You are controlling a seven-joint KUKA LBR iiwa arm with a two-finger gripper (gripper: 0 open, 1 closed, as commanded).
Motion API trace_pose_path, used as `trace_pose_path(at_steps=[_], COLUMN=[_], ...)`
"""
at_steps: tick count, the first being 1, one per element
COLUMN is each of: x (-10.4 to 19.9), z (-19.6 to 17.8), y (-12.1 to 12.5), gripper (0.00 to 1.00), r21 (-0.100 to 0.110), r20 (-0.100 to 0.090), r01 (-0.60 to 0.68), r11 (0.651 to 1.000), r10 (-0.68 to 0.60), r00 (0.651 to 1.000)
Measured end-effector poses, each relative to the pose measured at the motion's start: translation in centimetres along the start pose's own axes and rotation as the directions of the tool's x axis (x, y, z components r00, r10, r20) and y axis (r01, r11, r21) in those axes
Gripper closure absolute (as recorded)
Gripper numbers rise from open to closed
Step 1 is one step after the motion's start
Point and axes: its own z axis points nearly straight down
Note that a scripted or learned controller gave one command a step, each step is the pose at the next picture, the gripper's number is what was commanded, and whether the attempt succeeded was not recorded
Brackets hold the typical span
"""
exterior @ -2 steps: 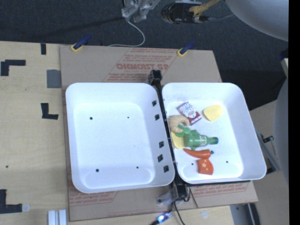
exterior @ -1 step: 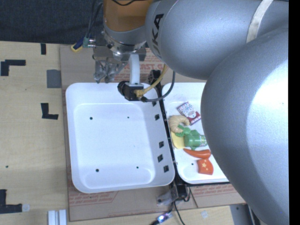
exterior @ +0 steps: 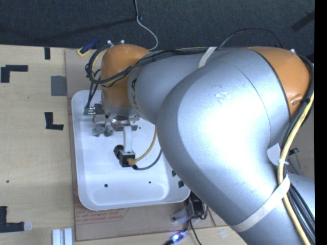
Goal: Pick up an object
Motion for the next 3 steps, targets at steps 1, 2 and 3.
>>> trace_pose_path(at_steps=[1,2,3], x=[-6.7,-2.7,-3.3], z=[-10.1,-17.2,-22.6], y=[5.7,5.3,5.3], gripper=[1.0,1.0,1.0], r21=[-0.014,-0.011,-0.009], r20=[-0.002,-0.006,-0.004], r01=[-0.004,0.005,0.002], r11=[1.0,1.0,1.0], r10=[0.004,-0.005,-0.002], r00=[1.0,1.0,1.0])
